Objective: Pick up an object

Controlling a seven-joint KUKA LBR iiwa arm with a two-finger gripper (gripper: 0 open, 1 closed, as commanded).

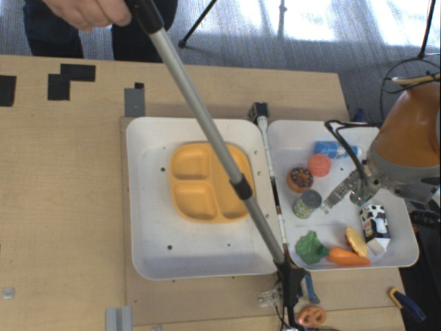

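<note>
Plywood bench (62, 185) carries 2 white bins side by side, and you are looking down on them at a slant.

Nearest you, at the bottom edge of the frame, a pretzel (311, 316) lies on the bench below the seam between the bins, beside the tip of a long grey pole (207, 126). That pole runs diagonally from a hand (86, 2) in the upper left, right across the left bin (148, 254) and over the yellow tray (207, 181) in it.

In the right bin (406, 254), the near row holds a green toy (310, 247), a carrot (348, 257), a yellow piece (355, 240) and a black-and-white carton (375, 227). Further back sit a grey can (306, 203), a donut (300, 178), a pink ball (319, 164) and a blue box (334, 149). Any of these could be your object to pick.

Your gripper (337, 195) hangs over the middle of the right bin, fingers pointing toward the can. You cannot tell from this angle how wide they stand, and nothing shows between them.

Watch for 3 risks. The can and donut sit nearly touching, so closing on one may shove the other or catch both. The can is round and could roll out of a skewed grip. The pole crosses close to the bin seam, so a swing to the left could strike it.
</note>
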